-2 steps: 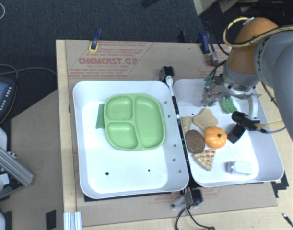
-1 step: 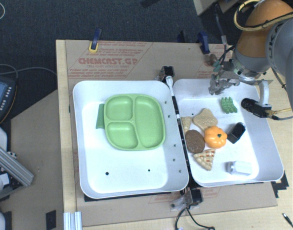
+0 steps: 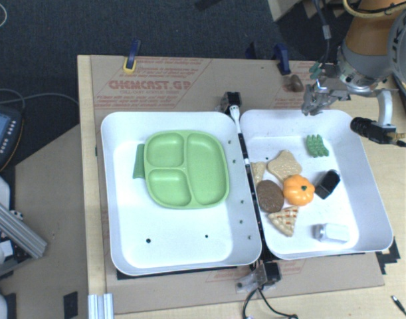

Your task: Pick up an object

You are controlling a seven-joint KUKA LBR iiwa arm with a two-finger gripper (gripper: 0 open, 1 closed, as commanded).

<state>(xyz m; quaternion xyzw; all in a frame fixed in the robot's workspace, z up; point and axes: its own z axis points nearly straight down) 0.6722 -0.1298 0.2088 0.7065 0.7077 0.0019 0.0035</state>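
- Camera view: the claw (image 3: 313, 103) hangs over the far rim of the right bin (image 3: 369, 178), near that bin's back edge; whether it is spread or pressed together I cannot tell, and nothing shows between its tips.
- The arm (image 3: 372, 28) comes in from the upper right, its orange band just above the grey wrist.
- The things to pick all lie in the right bin, apart from the claw:
- a small green ridged piece (image 3: 315, 145), long axis running roughly front to back, nearest the claw;
- a tan biscuit-shaped piece (image 3: 283, 164), lying flat, tilted on a diagonal;
- an orange pumpkin (image 3: 298, 189), stem up, touching the biscuit's near edge;
- a black block (image 3: 327, 183) just right of the pumpkin, long axis on a diagonal toward the upper right;
- a brown oval patty (image 3: 270, 195) left of the pumpkin, long axis front to back;
- a waffle-patterned wedge (image 3: 284, 219) below the patty, its tip pointing to the near side;
- a small white-grey piece (image 3: 330, 232) near the front right, long axis left to right.
- The left bin (image 3: 123, 231) holds a green divided tray (image 3: 186, 168) with three compartments.
- Both bins sit on a brown board printed with red lettering (image 3: 149, 84), clamped at its far edge, on the bench (image 3: 56, 198); dark carpet (image 3: 90, 12) lies beyond, with cables at the left.
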